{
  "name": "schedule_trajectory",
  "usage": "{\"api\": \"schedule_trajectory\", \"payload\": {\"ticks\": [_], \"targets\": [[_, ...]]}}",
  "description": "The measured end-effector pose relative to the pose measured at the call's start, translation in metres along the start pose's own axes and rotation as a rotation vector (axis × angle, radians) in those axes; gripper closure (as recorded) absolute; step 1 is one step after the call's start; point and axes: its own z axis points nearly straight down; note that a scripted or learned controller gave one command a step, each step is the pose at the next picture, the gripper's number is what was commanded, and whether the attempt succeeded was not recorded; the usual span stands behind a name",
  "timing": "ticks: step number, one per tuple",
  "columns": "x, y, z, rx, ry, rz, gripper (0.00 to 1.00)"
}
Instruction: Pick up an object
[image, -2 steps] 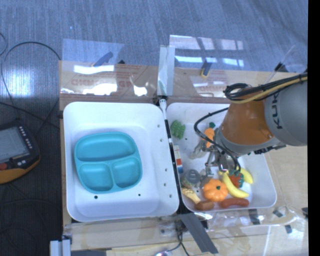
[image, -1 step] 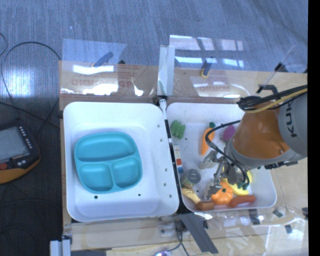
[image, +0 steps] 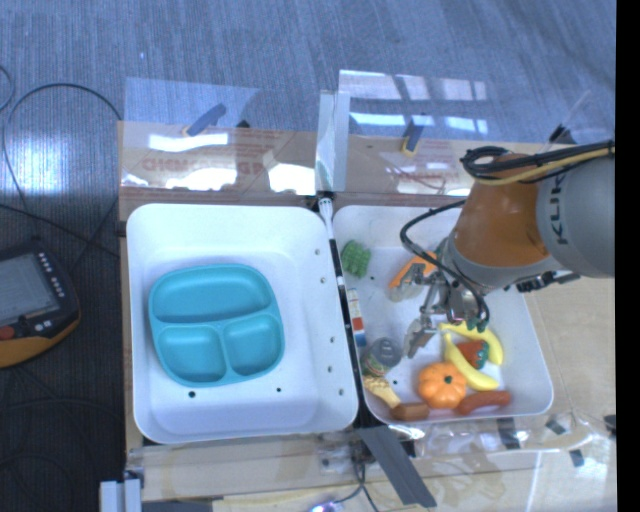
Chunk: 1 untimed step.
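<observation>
In the right bin (image: 520, 330) lie several toy foods. A yellow banana (image: 470, 362) rests beside a red pepper (image: 491, 350), with an orange pumpkin (image: 442, 385) and a brown sausage (image: 482, 402) in front of them. An orange carrot (image: 407, 271) and a green vegetable (image: 355, 258) lie farther back, and a small grey object (image: 383, 351) sits near the divider. My gripper (image: 433, 332) hangs over the middle of this bin, just left of the banana. It is open, with nothing between its fingers (image: 420, 338).
The left bin (image: 170, 400) holds a teal compartment tray (image: 215, 322). A tan piece (image: 376, 386) lies at the right bin's front left corner. The arm's orange band (image: 500, 225) and black cables (image: 425, 232) overhang the bin's back right. A handheld device (image: 30, 292) lies on the floor at the far left.
</observation>
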Motion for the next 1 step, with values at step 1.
{"api": "schedule_trajectory", "payload": {"ticks": [1], "targets": [[-0.0798,0.0192,0.0018,0.0,-0.002,-0.015,0.0]]}}
